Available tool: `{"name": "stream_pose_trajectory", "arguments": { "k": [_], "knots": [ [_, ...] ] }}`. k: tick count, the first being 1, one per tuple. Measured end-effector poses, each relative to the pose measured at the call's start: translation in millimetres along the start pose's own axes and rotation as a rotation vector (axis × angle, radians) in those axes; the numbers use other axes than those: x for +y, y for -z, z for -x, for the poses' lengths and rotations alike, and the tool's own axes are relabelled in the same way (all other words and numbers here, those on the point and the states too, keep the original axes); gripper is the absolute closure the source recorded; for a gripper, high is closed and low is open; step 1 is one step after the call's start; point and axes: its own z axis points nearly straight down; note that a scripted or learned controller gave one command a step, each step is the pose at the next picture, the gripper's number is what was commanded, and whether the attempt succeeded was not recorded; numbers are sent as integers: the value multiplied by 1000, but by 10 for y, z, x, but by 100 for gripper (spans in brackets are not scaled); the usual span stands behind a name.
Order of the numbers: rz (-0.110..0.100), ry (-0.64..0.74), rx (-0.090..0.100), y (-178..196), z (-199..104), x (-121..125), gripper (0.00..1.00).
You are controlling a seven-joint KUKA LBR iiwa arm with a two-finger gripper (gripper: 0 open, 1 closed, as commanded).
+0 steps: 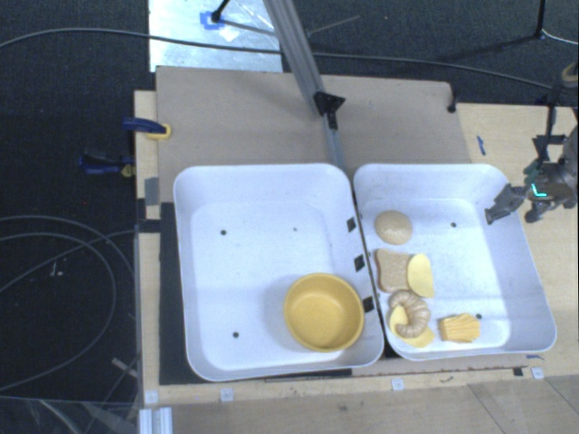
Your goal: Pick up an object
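The gripper (512, 204) is showing dark grey metal parts with a small teal light glowing on its body, partly blurred.

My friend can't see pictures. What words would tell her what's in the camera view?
Two white bins sit side by side: the left bin holds a yellow bowl, and the right bin holds toy foods, including a round bun, a toast slice and a croissant. The robot's gripper is at the right bin's far right edge.

No text, label or number is legible.
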Motion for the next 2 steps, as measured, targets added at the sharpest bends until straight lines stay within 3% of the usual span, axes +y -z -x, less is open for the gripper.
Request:
{"name": "stream_pose_trajectory", "arguments": {
  "k": [1,2],
  "knots": [
    [1,0,0,4,0,3,0],
    [-1,-3,0,-510,51,96,0]
  ]
}}
